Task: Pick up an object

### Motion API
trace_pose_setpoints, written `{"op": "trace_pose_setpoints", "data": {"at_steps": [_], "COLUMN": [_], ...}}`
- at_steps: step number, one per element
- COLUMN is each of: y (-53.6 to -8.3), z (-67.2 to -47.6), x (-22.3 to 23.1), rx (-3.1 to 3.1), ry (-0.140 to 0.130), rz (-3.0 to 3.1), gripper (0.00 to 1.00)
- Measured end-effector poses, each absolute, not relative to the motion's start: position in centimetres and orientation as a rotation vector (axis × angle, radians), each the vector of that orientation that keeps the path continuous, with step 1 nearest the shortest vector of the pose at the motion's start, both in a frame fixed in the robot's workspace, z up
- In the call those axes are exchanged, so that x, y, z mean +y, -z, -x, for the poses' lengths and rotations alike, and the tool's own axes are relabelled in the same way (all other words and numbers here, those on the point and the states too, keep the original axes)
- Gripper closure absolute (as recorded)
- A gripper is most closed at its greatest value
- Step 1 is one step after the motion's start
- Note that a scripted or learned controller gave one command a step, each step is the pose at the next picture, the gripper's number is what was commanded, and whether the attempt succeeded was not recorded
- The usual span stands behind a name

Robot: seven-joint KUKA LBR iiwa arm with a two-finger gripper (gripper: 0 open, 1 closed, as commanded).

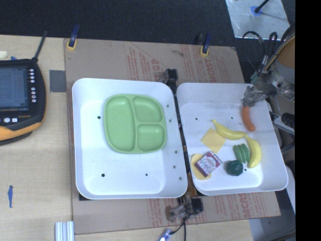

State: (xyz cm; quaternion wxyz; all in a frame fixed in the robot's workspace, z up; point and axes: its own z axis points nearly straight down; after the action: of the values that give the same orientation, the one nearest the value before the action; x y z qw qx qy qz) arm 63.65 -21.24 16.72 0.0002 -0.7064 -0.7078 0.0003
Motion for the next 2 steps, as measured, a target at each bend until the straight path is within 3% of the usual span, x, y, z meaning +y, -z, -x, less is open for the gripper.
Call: {"op": "trace_pose_setpoints", "data": {"at_steps": [1, 2], "y": [-13.3, -10.0], "z": [-57.0, -48.3], "x": [-21.2, -20.2], "rx": [-2.224, -2.242], "ry": [-0.006, 0.014], "rz": [2.214, 2.228], "gripper": [0.00, 0.00]}}
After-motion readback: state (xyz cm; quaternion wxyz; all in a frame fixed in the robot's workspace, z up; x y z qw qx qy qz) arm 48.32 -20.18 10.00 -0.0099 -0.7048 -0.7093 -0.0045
